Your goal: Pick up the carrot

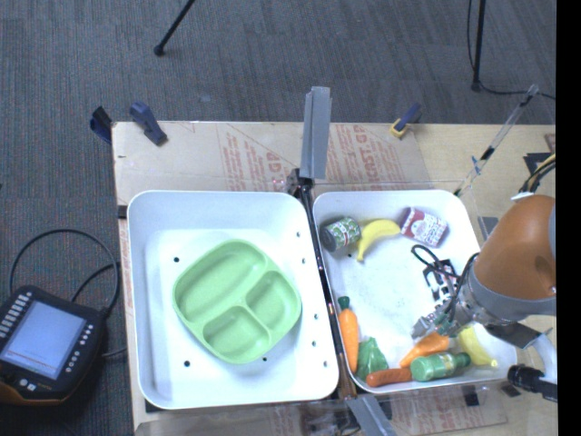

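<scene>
Wooden bench [263,157] on grey carpet; two white bins.
The carrot [349,331] lies by the right bin's [472,209] left wall; the gripper [434,323] hangs low near the bin's front right corner; jaw state cannot be told.

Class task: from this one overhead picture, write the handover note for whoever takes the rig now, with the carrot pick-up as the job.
Tool: low in the right bin, near its front right corner, above a small orange piece; finger state unreadable.
Carrot: lying along the right bin's left wall, green top toward the front, apart from the tool.
Nearby: green bottle, banana, can, red packet. The green divided plate sits in the left bin.
Done: nothing visibly lifted.
Left: reach the carrot, grip it, lift it.
</scene>
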